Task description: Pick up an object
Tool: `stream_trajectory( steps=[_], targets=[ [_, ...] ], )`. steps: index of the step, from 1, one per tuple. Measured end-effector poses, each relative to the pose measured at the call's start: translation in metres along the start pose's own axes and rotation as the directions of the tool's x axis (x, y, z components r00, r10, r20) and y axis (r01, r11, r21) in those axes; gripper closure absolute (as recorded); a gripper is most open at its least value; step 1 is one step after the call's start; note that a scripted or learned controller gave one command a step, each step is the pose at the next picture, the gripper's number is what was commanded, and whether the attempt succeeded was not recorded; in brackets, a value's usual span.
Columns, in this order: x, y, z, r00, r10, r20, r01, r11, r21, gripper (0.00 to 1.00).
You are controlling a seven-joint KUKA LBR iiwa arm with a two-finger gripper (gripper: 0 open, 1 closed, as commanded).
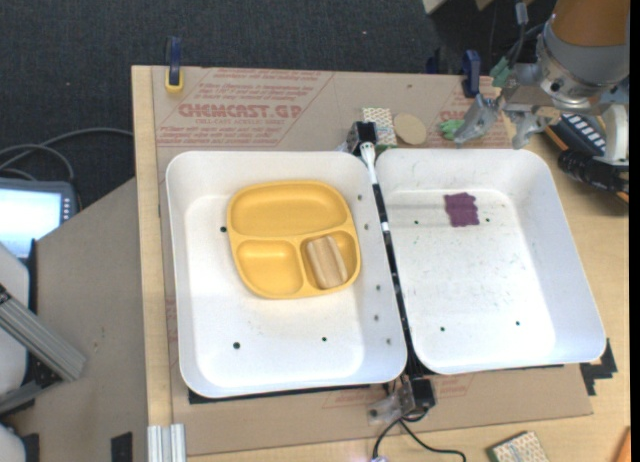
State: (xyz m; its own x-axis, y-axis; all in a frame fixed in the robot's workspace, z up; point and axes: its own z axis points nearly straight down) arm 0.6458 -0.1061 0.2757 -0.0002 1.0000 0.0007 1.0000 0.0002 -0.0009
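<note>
A small purple square piece (461,209) lies flat in the right bin (560,250), toward its back. In the left bin (200,320) sits a yellow divided plate (285,215), and a tan wooden block (324,260) rests in its lower right compartment. My gripper (502,122) hangs over the back rim of the right bin, up and to the right of the purple piece. Its two fingers stand apart, open, with nothing between them. A small greenish thing (452,131) lies just left of the left finger; I cannot tell whether they touch.
Both bins rest on a printed cardboard sheet (250,100). A tan round disc (410,129) and a small patterned tag (377,116) lie behind the bins' joint. Blue clamps (174,62) grip the sheet's back edge. Cables and black gear (590,155) crowd the right side.
</note>
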Motion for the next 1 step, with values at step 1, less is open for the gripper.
stream_trajectory(
  steps=[1],
  targets=[
    [-0.0670, -0.0019, 0.0860, 1.000, 0.006, 0.000, -0.006, 1.000, 0.009, 0.00]
  ],
)
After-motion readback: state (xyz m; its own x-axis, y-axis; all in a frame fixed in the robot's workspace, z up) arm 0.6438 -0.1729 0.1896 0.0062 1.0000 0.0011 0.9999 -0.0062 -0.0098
